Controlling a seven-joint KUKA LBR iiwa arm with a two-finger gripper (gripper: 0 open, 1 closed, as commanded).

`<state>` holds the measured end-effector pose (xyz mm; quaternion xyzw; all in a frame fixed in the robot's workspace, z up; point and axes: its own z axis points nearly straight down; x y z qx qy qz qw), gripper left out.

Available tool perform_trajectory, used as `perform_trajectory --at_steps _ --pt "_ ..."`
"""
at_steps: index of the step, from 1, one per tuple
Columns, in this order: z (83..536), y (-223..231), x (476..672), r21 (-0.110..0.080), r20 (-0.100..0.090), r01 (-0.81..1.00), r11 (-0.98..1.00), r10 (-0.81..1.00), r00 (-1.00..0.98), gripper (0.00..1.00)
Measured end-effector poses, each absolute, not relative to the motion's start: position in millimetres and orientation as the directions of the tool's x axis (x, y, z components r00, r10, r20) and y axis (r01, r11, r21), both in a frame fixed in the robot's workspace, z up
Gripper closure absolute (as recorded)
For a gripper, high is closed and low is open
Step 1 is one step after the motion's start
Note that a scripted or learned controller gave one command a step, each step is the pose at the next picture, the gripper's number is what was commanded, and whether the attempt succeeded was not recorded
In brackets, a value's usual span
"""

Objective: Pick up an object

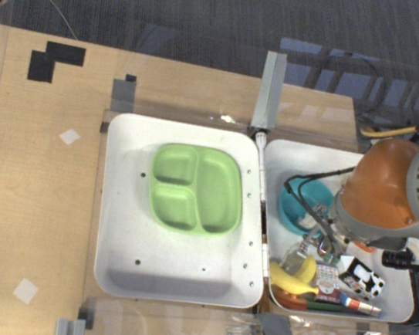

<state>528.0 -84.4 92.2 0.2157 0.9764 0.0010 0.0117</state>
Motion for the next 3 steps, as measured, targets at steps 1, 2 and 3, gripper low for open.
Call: perform_trajectory --at_steps 1,2,3 --pt "152.5 -118.7 569.3 0.005 -0.015 0.483 0.876 0.483 -0.876 0.0" --pt "92.5 -98.9 569.0 0.005 -0.019 0.414 0.91 0.414 -0.91 0.0" --pt "92.0 -102.0 529.5 0.011 -0.021 0.593 0.805 0.593 -0.805 0.0"
